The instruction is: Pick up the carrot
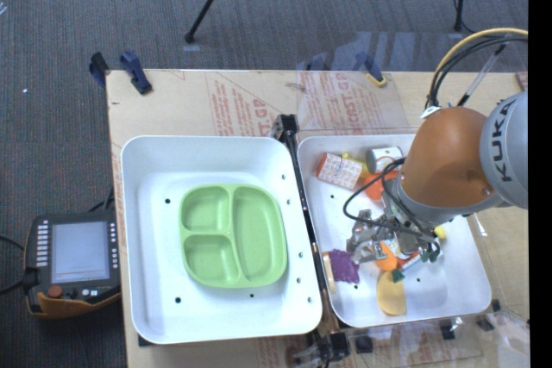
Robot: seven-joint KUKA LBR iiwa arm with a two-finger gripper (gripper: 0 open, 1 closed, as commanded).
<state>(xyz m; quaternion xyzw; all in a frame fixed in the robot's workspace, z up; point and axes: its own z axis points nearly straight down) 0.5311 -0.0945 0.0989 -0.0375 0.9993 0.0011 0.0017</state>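
The end effector [390,247] sits low in the right bin [466,293], directly over the carrot [390,258], an orange piece showing just beneath its metal parts; whether it grips anything cannot be told from above. The carrot looks like a light, rigid plastic toy, smooth and likely slippery, best taken across its thicker middle, not the tapered tip. A purple piece [342,266] lies left of the carrot, a yellow slice [392,297] below it, a small box [340,170] well above. A green plate [234,235] rests in the left bin [142,185] on the worktop [198,99].
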